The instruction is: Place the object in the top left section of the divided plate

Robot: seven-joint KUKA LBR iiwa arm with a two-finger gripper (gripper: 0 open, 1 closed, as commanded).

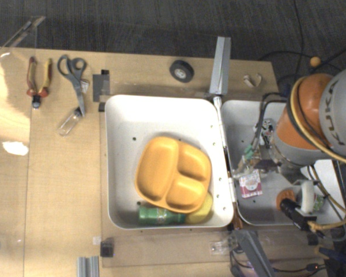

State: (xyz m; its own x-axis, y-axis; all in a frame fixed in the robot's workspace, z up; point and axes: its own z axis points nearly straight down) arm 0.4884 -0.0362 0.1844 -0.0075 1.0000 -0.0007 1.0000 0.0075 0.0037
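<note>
Plate [174, 180] is the landmark: a yellow divided dish lying in the left bin [127, 154], tilted, its lower edge resting on a green can [155, 214] and a yellow-green fruit-like thing [203, 209] that peek out from under it. All three of its sections look bare, the top left one included, so nothing has been delivered.

Right of the plate, across the wall between the bins, a small packet [250, 184] with a white and pink-red label lies in the right bin [242, 120], close to that bin's left wall. It looks like the likeliest object for the task, though I cannot be sure of that from this view. The gripper [255, 161] hangs directly above it, just up and right of the packet, at the end of the arm [311, 117] that comes in from the plate's far right. Wires and the wrist's body hide the fingers: I cannot tell how wide they stand, nor whether they have anything between them. The packet seems to touch the bin floor, not to be lifted.

My judgement is that the task is at its start: the pick is either about to happen or just under way. Left to do are a firm grasp, the lift over the bin wall, the carry leftward to the plate, and the release into the top left section. The plate's tilt could let the packet slide.
</note>
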